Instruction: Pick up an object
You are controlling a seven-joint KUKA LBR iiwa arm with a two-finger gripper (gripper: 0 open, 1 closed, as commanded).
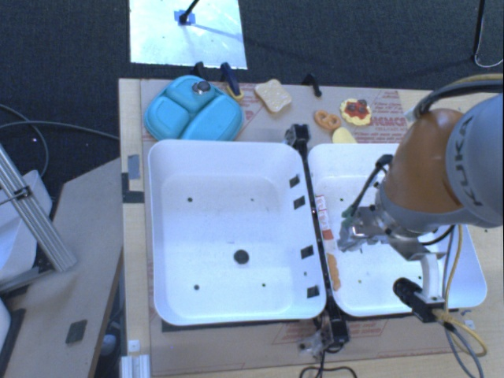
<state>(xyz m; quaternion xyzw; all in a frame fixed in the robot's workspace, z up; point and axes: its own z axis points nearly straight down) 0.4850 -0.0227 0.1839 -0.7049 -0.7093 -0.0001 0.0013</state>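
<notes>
Counter carrying two shallow white bins side by side. Left bin (236,172): one small dark round object (241,256) on its floor. Right bin (354,164): grey arm with orange band (429,164) reaching in, gripper (354,235) low near the left wall; gripper state cannot be told. Orange elongated object (333,272) beside that wall. Behind the bins: blue divided tray (193,110), toast slice (273,96), pretzel (327,120).

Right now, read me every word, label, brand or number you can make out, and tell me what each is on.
"KUKA": grey lettering running down the arm's casing, partly cut off.
Red print on the cardboard sheet behind the bins: too blurred to read.
Small red and white label at the right bin's left edge: too small to read.
</notes>
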